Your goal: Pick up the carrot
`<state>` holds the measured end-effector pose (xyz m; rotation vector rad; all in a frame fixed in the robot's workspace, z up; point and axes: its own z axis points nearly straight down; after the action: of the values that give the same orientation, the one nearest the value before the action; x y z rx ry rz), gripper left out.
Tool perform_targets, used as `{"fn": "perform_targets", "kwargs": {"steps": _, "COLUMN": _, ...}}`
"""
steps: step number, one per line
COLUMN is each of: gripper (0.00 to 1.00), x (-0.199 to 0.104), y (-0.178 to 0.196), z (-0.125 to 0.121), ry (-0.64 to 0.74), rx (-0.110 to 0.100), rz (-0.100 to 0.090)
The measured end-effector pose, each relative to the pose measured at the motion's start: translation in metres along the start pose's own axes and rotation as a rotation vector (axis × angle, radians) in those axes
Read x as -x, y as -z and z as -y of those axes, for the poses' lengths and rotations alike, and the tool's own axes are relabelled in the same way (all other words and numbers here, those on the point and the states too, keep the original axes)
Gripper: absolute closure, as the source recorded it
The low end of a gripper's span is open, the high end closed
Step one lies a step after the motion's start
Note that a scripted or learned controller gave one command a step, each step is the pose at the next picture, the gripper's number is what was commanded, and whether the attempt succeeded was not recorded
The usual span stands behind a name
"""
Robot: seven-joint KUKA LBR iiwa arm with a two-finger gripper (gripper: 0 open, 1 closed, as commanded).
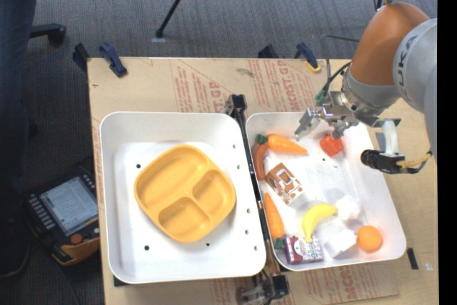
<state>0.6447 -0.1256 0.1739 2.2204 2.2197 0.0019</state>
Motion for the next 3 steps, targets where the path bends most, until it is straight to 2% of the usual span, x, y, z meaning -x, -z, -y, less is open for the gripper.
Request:
{"fn": "perform_targets", "kwargs": {"steps": 1, "gripper": 0.00, "x": -0.031, "y": -0.087, "z": 0.002, "ry": 0.001, "rx": -0.006, "rz": -0.002}}
{"fn": "perform_targets", "kwargs": {"steps": 2, "gripper": 0.00, "x": 0.006, "y": 0.069, "z": 0.000, "ry": 0.001, "rx": 0.001, "rz": 0.000}}
{"fn": "perform_targets", "kwargs": {"steps": 3, "gripper": 0.00, "x": -0.043, "y": -0.005, "z": 0.001, "ry": 0.002, "rx": -0.005, "rz": -0.002}}
